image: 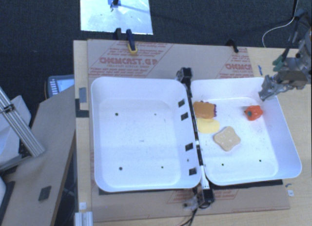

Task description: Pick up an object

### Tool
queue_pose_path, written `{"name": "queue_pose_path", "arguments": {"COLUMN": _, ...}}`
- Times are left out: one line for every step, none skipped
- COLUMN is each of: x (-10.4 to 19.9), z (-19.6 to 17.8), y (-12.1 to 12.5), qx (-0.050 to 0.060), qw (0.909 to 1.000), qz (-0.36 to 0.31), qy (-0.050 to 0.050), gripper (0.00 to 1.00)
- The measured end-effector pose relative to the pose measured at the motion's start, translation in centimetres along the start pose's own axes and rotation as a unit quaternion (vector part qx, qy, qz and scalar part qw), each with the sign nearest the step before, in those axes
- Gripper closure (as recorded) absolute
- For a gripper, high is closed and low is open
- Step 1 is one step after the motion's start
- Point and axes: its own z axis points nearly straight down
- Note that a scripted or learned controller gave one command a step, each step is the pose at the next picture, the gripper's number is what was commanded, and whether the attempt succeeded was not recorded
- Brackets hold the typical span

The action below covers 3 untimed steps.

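The gripper (267, 92) hangs at the far right edge of the right bin (287, 147), its fingers pointing down over the rim; they look close together with nothing between them, though at this slant and blur I cannot tell for certain whether they are parted or closed. The nearest object is the red piece (253, 113), lying on the bin floor just beside and a little nearer the camera than the fingertips. Further left sit the orange block (204, 109), against the inner wall, the yellow disc (208, 126) touching it, and the tan toast (227, 138) just beside the disc. All look like small toy foods: light, probably stiff plastic or foam, and smooth enough to slip. The red piece seems the fair choice, standing apart from the rest with room on both sides; I would take it across its narrow middle. The disc lies flat and thin, so the fingers would likely slide over it. The left bin (97, 122) holds nothing to grasp.
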Motion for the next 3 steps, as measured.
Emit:
{"name": "queue_pose_path", "arguments": {"x": 4.1, "z": -0.7, "y": 0.3, "qx": 0.0, "qw": 1.0, "qz": 0.002, "qy": 0.0, "gripper": 1.0}}
{"name": "queue_pose_path", "arguments": {"x": 15.3, "z": 4.6, "y": 0.3, "qx": 0.003, "qw": 1.0, "qz": -0.001, "qy": 0.001, "gripper": 1.0}}
{"name": "queue_pose_path", "arguments": {"x": 22.2, "z": -7.3, "y": -2.0, "qx": -0.005, "qw": 1.0, "qz": 0.0, "qy": 0.003, "gripper": 1.0}}
